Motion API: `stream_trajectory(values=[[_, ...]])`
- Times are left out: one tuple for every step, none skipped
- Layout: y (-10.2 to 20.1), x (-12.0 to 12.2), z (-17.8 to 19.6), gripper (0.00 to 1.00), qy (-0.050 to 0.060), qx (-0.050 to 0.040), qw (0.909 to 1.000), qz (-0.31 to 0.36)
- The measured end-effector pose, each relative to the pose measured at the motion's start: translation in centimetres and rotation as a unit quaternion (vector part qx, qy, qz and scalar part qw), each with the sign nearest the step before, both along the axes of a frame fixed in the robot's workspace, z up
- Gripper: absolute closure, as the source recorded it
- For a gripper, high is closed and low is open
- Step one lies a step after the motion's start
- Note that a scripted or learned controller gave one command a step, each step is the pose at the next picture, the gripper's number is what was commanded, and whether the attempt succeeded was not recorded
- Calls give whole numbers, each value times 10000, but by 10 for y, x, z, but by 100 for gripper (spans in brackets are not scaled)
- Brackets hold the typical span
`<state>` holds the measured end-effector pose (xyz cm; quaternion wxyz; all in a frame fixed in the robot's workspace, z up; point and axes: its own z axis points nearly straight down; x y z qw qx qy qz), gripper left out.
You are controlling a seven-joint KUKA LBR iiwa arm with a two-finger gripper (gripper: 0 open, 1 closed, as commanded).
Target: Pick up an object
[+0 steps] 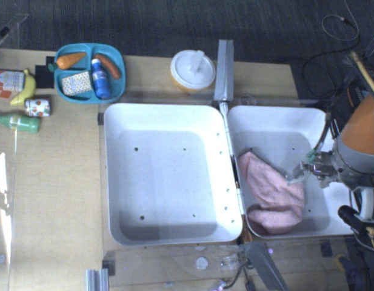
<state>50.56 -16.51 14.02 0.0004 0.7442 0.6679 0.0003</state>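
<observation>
A crumpled pink cloth (268,194) lies in the right white bin (277,126), against its left wall and front part. The arm comes in from the right, its orange band (361,129) above the wrist. My gripper (299,171) is low in the right bin at the cloth's upper right edge, touching or just over the fabric. The cloth rests on the bin floor and is not lifted.
The left white bin (168,174) sits beside the right one, with a metal divider post (223,71) behind them. A blue divided tray (90,73) with toy food, a white lidded cup (193,70) and small items (20,102) stand on the bench at the back left. Cables hang at the right.
</observation>
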Motion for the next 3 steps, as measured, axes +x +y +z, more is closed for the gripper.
stream_trajectory(values=[[12, 4, -49, 0, -63, -21, 9962, 864], [13, 7, -38, 100, -97, -25, 9961, 878], [85, 40, 43, 100, -5, 0, 9877, 1562]])
